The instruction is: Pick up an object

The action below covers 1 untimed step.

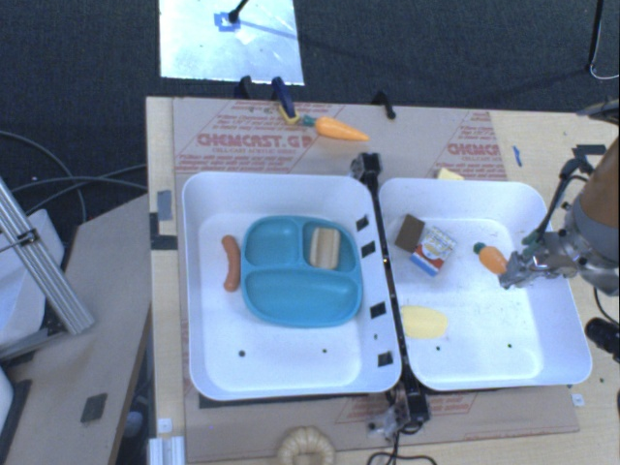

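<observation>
Two white bins; at the frame's right, the gripper (518,270) hangs beside a toy carrot (491,258), seemingly targeting it; claw state unclear.

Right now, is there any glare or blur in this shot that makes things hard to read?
Camera view: strong glare on the shiny sheet at the top, washing out its surface; lighting over both bins is even with soft shadows; the hand near the small carrot looks slightly blurred, so its fingers are unclear.
</observation>
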Each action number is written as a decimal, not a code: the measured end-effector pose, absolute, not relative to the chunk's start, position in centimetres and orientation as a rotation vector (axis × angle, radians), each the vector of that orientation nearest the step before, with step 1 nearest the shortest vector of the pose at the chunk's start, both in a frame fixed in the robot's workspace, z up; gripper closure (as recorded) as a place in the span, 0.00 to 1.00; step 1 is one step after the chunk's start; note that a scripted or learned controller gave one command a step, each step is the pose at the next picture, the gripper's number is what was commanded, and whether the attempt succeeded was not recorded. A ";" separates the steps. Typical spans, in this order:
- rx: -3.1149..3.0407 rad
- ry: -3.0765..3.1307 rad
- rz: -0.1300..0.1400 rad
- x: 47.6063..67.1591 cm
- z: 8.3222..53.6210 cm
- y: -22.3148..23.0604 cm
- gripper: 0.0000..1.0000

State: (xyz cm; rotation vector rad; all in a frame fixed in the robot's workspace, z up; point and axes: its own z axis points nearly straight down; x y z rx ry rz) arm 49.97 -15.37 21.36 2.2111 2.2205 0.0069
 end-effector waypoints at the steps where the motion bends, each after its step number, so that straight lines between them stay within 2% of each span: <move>1: 2.215 2.224 0.003 50.1 22.5 -15.4 1.00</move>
